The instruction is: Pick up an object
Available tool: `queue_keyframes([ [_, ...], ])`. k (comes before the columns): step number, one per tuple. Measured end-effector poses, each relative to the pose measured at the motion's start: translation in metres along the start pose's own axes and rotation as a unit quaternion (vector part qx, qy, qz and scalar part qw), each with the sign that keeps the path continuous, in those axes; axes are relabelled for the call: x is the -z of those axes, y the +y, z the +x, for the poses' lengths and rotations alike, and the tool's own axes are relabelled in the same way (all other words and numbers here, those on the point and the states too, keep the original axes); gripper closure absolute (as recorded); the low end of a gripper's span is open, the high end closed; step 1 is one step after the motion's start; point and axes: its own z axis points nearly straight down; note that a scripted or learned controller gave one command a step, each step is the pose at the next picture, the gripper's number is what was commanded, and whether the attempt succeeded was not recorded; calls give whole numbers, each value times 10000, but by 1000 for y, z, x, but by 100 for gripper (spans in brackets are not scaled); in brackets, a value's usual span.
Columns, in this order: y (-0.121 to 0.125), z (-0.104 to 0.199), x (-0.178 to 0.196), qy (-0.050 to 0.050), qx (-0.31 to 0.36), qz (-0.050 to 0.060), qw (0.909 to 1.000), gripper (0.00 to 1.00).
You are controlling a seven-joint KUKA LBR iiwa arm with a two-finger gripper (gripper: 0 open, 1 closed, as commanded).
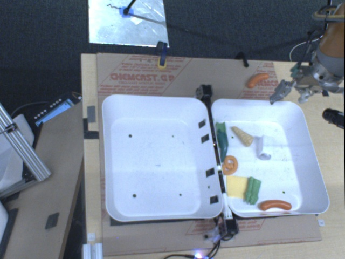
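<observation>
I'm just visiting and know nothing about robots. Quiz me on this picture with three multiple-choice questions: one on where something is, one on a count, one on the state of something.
1. Where does the gripper hang?
A. Over the left bin's middle
B. Above the right bin's far right corner
C. Low inside the right bin, near its front edge

2. How many sausages are in view?
A. One
B. Two
C. Four

3. What is the state of the yellow block?
A. Lying in the right bin
B. Pinched between the fingers
C. Lying on the cardboard outside the bins

Answers:
1 B, the gripper shows at the right bin's far right corner.
2 B, one sausage lies in the right bin's near part, another sausage on the cardboard behind it.
3 A, it rests flat beside the green piece, far from the gripper.
</observation>
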Motion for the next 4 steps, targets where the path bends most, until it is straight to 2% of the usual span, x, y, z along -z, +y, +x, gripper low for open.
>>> queue_keyframes([
  [1, 1, 0, 12, -11, 18, -23, 10000, 100],
  [2, 4, 61, 114, 1, 38, -54, 10000, 100],
  [3, 4, 123, 162, 13, 43, -31, 10000, 100],
  [4, 3, 197, 239, 17, 48, -43, 10000, 100],
])
